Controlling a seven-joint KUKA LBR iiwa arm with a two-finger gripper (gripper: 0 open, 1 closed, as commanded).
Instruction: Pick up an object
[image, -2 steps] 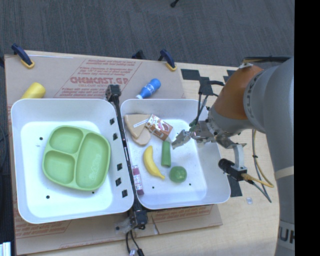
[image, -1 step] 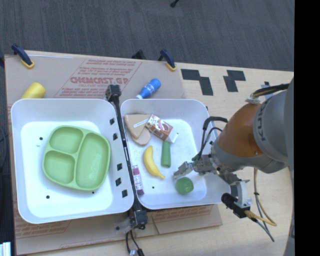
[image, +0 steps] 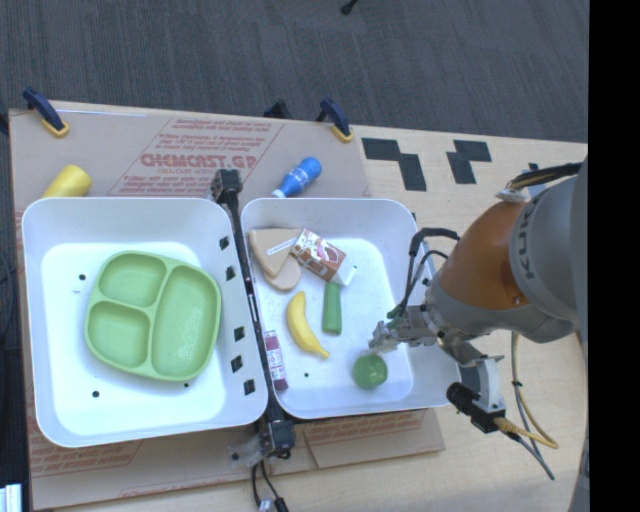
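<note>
Above the right bin (image: 400, 225), the pincer (image: 388, 338) hovers just up-right of a green ball (image: 369, 372); whether it is spread cannot be told. Left of the ball lie a banana (image: 304, 324) and green stick (image: 331, 308).

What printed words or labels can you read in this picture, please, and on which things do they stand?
"CHEMCAST GP": large red print on the brown sheet behind the bins; the smaller red lines around it are too blurred to read.
The small carton in the right bin: printing too small to read.
The blue bottle: white part bears nothing readable.
</note>
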